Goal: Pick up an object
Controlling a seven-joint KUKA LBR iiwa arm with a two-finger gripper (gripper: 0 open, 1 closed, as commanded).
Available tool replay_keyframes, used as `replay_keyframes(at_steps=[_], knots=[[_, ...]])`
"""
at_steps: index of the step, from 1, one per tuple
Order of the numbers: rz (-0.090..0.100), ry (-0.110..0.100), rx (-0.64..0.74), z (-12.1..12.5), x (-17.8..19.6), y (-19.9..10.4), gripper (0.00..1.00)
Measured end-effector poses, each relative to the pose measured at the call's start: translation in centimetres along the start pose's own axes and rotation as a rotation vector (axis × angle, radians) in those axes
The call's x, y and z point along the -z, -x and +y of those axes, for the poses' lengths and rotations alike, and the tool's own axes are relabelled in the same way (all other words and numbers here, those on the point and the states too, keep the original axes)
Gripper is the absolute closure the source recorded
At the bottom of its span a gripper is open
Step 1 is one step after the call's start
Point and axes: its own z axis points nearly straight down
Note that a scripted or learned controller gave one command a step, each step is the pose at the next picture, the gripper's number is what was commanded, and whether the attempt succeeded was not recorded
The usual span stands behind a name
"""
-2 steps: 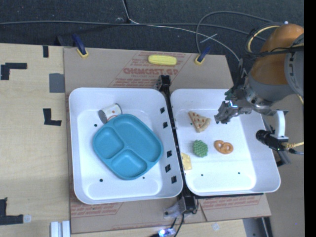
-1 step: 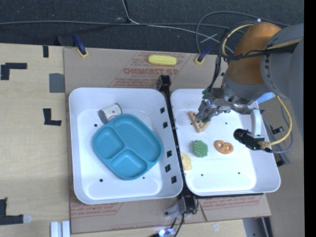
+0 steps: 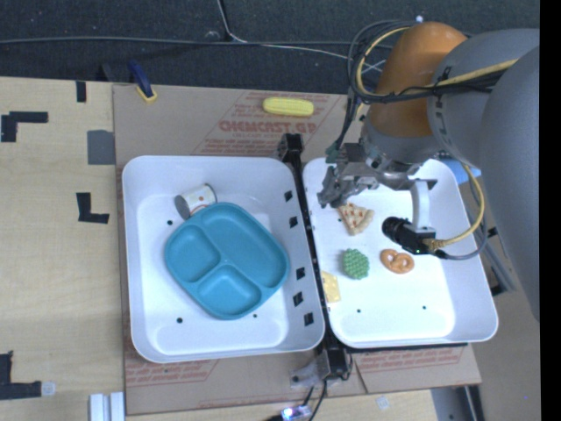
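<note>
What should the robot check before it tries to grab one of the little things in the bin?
1. Tool over the right bin: ok.
2. Something close to grab: ok, the waffle-like wedge lies just beside the tool.
3. Tool open wide enough: cannot tell.
4. Wedge has space around it: ok, the green ball and pretzel lie apart.
5. Nothing already in the tool: cannot tell.

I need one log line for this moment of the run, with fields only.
arm: over right bin | tool: above waffle piece, nothing seen held | right bin: green ball, pretzel | left bin: blue tray, cup
</note>
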Motion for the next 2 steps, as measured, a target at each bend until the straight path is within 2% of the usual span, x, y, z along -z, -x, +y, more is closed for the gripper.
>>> replay_keyframes(at_steps=[1,2], knots=[[-0.001,-0.002,-0.001,0.7,-0.8,-5.2,1.0],[-0.001,-0.002,0.0,0.4,-1.1,-10.7,1.0]])
